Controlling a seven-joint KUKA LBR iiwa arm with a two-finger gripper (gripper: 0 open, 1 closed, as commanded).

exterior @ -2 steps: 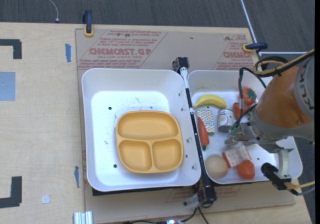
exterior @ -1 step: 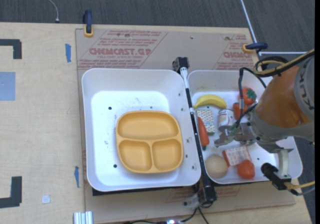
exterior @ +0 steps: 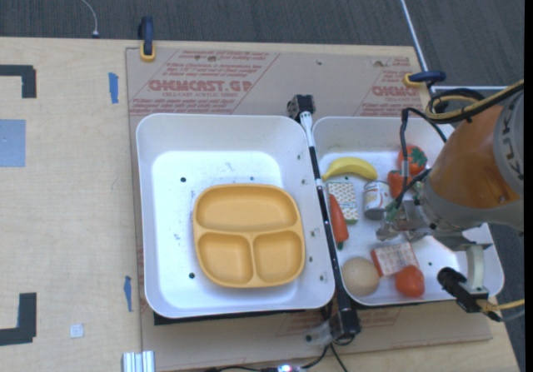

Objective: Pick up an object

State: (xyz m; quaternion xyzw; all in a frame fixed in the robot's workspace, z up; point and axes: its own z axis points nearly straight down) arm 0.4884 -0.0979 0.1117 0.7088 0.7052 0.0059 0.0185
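The arm's gripper (exterior: 398,225) hangs low over the middle of the right bin (exterior: 366,131), just above a small red-and-white packet (exterior: 394,259); how far its jaws are open cannot be told, and nothing is seen held. Around it lie a banana (exterior: 350,167) at the far side, a checked packet (exterior: 343,200), a small tin (exterior: 376,196), a carrot (exterior: 338,221), a pale egg-like ball (exterior: 361,275) and a tomato (exterior: 409,280). The left bin (exterior: 158,220) holds a yellow divided plate (exterior: 248,234).
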